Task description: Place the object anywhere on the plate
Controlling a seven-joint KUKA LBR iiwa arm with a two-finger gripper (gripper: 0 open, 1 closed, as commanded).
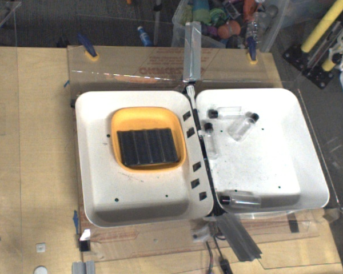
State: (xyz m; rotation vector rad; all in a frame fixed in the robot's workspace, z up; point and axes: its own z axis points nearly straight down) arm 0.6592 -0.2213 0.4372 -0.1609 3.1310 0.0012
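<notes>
Finding: the dark, flat, ribbed rectangular block (147,146) lies on the orange-yellow, round-cornered square plate (146,114), which sits in the left shallow white bin (91,153). The block rests wholly within the plate's raised rim and touches no bin floor. If this block is the task's object, as I judge it to be, the placement reads as met. The rim surrounds it on all sides, which should keep it from sliding off.

Orientation: the block's long axis runs across the view from left to right, roughly parallel to the near edge of the bin, with a slight tilt. Its ribs run across the short axis, from far edge to near edge. It lies flat, with its broad face up. No end is distinguishable as a front.

Other items: several small clear plastic vials (243,124) lie on their sides in the right shallow white bin (286,153), mostly near the dividing wall (193,147) between the bins. One further vial (240,198) lies at the near edge. All are well apart from the plate.

Gripper: I cannot tell how far the gripper is open, or whether it has hold of anything.
</notes>
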